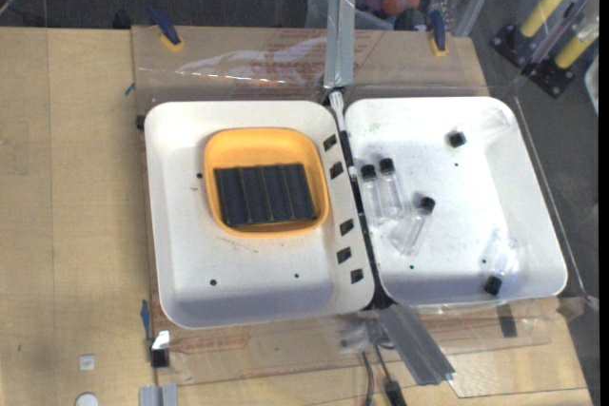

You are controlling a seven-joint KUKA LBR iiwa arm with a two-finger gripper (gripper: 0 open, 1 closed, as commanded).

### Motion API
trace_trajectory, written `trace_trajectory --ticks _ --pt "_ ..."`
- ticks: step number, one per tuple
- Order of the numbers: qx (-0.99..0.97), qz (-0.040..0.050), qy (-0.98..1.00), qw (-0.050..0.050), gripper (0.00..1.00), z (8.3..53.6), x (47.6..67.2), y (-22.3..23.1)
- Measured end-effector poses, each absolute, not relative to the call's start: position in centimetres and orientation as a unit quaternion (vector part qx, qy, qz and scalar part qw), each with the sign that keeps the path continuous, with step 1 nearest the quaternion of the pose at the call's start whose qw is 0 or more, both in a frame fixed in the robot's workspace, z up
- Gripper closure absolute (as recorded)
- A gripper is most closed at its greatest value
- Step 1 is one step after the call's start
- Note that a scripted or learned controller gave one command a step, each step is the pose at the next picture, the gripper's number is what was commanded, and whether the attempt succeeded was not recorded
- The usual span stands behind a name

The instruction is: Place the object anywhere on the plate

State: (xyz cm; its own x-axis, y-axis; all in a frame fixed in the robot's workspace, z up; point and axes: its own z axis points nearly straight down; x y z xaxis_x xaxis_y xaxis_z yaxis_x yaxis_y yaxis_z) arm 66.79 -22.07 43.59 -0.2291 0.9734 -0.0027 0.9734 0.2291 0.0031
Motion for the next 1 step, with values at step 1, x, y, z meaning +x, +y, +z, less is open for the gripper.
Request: trace_trajectory --ticks 1 --pt "0.457 0.0006 0.889 0.001 1.0 43.63 66.75 -22.17"
